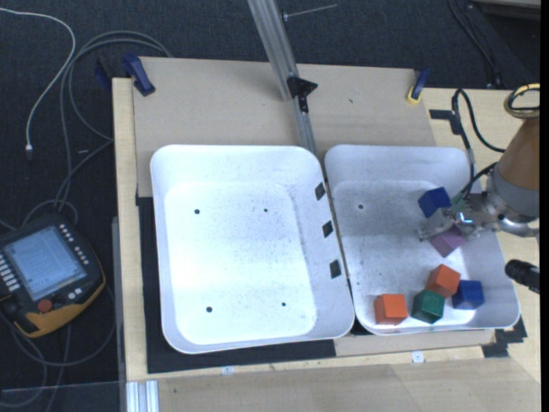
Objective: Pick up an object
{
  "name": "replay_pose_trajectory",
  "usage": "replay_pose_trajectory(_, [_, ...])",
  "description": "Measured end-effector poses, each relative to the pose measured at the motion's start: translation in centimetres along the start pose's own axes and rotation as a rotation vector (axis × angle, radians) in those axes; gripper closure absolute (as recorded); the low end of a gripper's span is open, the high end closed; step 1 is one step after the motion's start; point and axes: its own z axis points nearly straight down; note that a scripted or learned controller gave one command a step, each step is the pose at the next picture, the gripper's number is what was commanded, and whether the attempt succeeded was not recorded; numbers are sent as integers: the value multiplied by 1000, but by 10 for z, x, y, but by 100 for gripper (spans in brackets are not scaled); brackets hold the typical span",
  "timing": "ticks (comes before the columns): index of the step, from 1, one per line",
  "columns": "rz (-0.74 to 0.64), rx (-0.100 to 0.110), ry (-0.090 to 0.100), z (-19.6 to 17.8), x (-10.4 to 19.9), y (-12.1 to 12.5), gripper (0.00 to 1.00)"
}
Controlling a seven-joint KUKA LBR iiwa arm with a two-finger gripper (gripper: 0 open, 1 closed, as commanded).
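In the right bin [377, 166], my gripper [448, 225] reaches in from the right edge. It sits low between a blue block [433, 201], just above it in the view, and a purple block [446, 244], which pokes out just below it. The gripper partly covers the purple block. I cannot tell whether either block is in its grasp.
Near the right bin's front wall lie an orange block [390, 308], a green block [429, 305], another orange block [443, 277] and a second blue block [468, 293]. The left bin [236, 247] stands beside it. A metal pole [279, 41] rises behind the bins.
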Motion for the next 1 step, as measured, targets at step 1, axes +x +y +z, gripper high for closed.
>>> replay_pose_trajectory(1, [4, 13, 5, 17, 15, -57, 0])
